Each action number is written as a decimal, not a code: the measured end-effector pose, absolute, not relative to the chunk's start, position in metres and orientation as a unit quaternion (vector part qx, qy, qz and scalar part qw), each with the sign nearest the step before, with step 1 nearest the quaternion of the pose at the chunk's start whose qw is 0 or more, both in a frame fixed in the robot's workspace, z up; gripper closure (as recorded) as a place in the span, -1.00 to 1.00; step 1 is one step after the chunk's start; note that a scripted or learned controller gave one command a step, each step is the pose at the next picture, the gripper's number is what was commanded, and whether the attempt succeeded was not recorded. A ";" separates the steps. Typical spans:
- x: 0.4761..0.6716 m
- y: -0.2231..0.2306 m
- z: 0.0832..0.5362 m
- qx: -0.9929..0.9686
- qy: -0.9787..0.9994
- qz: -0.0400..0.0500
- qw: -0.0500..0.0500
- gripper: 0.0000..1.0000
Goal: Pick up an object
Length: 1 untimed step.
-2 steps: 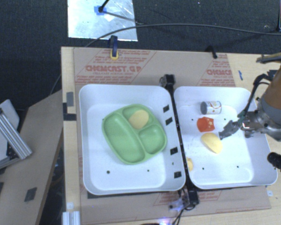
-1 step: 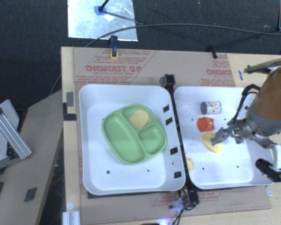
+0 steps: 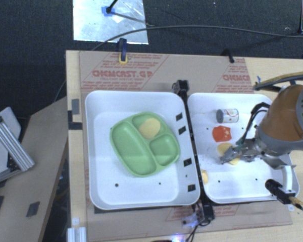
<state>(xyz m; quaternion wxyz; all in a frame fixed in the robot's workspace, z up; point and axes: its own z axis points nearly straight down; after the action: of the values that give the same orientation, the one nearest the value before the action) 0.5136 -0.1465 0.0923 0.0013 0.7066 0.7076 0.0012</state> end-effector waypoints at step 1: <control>0.513 -0.147 0.098 0.707 0.707 0.000 0.001 1.00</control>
<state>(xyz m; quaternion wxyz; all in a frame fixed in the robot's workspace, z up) 0.5130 -0.1466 0.0978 0.0008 0.7069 0.7073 0.0004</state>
